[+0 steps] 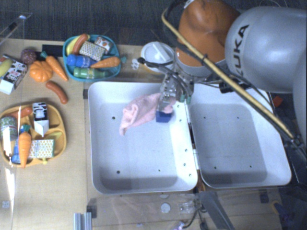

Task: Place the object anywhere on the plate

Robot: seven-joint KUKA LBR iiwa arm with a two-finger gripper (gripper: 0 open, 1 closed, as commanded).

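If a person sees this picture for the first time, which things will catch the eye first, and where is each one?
The big grey arm with an orange band fills the upper right, and its gripper reaches down over a small blue block at the left white bin's right edge. Beside the block, touching it, lies a crumpled pink cloth. On the bench at far left stand a blue bowl and a yellow tray, both full of toy food.

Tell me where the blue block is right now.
The blue block sits in the left bin, near its upper right corner, touching the pink cloth on its right end, directly beneath the claw.
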